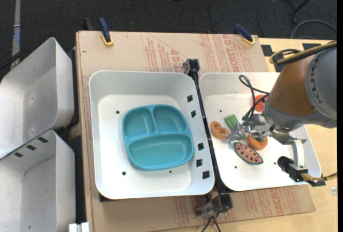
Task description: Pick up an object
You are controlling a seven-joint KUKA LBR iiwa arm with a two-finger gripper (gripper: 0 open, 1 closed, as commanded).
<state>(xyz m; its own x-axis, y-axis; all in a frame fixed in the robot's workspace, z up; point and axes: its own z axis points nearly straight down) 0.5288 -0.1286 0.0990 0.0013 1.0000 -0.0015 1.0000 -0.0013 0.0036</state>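
Observation:
In the right bin (225, 180) lie an orange pretzel-shaped toy (218, 129), a small green block (231, 121), a watermelon slice toy (249, 154) and an orange round toy (257, 141). A red-orange piece (260, 100) peeks out beside the arm. My gripper (242, 133) hangs low over the middle of this bin, between the green block and the watermelon slice, right next to the orange round toy. The arm (300, 91) covers the bin's right part.
The left bin (104, 134) holds a teal divided plate (158, 137). A black divider (201, 118) runs between the two bins. Two empty white tubs (32, 97) stand off the bench at the left. Clamps (106, 32) grip the board's far edge.

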